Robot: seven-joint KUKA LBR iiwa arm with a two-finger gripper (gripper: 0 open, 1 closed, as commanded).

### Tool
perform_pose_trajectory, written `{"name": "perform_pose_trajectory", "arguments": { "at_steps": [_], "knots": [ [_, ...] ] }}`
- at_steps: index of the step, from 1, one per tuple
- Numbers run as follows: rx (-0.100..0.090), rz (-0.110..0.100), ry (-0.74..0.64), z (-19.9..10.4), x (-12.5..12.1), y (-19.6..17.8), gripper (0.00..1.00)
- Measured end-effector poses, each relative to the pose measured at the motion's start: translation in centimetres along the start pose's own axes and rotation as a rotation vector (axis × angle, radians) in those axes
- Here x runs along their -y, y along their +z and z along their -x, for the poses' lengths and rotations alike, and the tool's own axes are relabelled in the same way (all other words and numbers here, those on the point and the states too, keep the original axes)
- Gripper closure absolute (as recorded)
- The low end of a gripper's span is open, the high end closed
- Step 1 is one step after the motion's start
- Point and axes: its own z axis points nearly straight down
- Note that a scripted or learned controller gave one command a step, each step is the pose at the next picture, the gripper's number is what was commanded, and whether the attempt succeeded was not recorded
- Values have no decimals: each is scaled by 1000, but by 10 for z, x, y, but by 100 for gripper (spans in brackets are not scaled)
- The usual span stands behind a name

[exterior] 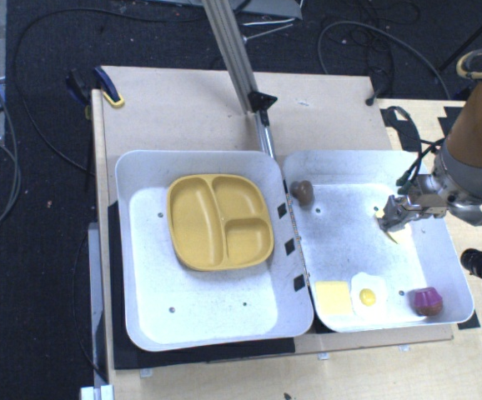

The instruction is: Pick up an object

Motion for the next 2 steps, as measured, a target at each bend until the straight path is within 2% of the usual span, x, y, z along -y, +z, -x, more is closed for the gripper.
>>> {"name": "perform_pose_trajectory", "arguments": {
  "at_steps": [1,2],
  "knots": [
    [0,-1,-1,-55,-17,13,100],
    [0,3,-1,-101,-38,6,100]
  ]
}}
